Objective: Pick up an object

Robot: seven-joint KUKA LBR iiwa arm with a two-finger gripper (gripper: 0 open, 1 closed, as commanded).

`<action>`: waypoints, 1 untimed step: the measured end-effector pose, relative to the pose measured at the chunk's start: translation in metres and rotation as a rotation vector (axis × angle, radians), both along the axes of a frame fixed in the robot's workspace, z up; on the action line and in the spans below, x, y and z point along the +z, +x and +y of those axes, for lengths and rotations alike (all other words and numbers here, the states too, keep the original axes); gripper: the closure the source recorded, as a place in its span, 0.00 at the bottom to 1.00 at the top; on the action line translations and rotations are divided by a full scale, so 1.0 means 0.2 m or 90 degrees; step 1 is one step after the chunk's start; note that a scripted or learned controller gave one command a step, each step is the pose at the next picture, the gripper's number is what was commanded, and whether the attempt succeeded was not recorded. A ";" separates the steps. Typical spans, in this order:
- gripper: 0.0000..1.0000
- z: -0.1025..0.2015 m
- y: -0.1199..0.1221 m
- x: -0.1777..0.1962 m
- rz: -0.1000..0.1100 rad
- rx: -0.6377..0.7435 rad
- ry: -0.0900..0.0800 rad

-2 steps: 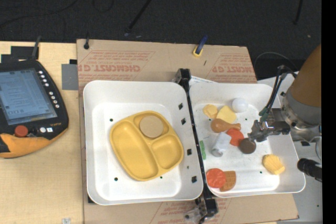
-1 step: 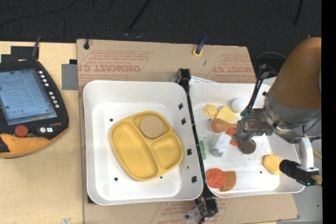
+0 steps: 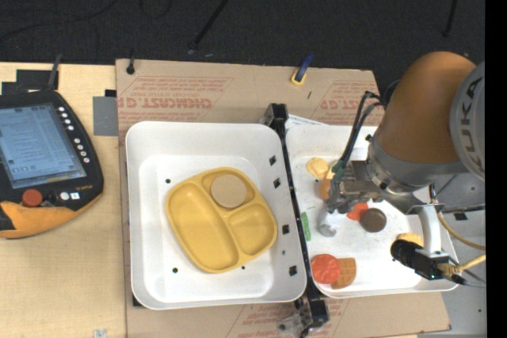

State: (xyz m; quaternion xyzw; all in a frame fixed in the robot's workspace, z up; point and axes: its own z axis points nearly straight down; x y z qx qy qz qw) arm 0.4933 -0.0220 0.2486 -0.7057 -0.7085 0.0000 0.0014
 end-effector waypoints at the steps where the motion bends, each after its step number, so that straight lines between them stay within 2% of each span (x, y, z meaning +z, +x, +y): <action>1: 1.00 0.22 0.03 -0.07 0.002 -0.001 0.000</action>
